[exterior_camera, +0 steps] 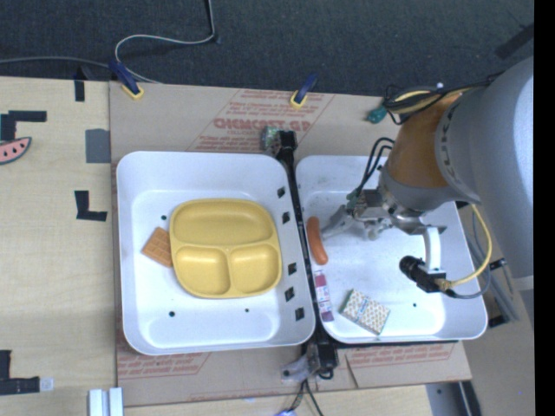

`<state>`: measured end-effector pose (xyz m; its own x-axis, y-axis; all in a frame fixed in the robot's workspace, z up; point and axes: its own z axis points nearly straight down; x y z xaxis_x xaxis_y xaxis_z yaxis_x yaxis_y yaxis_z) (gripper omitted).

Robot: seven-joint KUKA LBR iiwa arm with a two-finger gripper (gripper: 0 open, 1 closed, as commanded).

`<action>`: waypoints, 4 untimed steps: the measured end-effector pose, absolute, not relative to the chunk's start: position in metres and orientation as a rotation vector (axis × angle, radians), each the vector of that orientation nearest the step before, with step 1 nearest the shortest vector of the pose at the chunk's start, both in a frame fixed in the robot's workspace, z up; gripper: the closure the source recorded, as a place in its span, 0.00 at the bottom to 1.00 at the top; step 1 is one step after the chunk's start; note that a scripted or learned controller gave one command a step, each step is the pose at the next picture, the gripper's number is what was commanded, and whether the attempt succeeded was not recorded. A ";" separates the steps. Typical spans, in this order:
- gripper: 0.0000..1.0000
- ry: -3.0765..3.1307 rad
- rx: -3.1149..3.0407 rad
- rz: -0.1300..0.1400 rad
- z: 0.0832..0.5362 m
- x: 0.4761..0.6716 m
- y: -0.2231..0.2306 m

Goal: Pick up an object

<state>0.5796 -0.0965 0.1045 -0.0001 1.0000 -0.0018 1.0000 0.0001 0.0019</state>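
Right bin: hot dog by left wall; patterned packet near front edge. Tool beside hot dog, fingers spread, gripping nothing. Left bin: yellow tray.

- The tabletop is pale wood, marked with black tape pieces toward its left edge.
- A brown cardboard sheet with red print lies across its middle.
- Yellow-and-blue clamps grip the cardboard's far edge.
- Beyond the far edge, dark carpet floor carries a thin cable.
- Light is even and soft.
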 end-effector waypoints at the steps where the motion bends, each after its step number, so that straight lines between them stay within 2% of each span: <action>1: 1.00 2.223 2.220 0.001 0.114 0.580 -0.095; 2: 0.00 2.223 2.220 0.001 0.114 0.579 -0.095; 3: 0.00 2.221 2.224 -0.001 0.086 0.483 -0.103; 4: 0.00 2.219 2.216 0.005 0.086 0.563 -0.102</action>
<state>0.5629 -0.1019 0.0863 -0.0012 1.0000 -0.0017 1.0000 0.0012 0.0064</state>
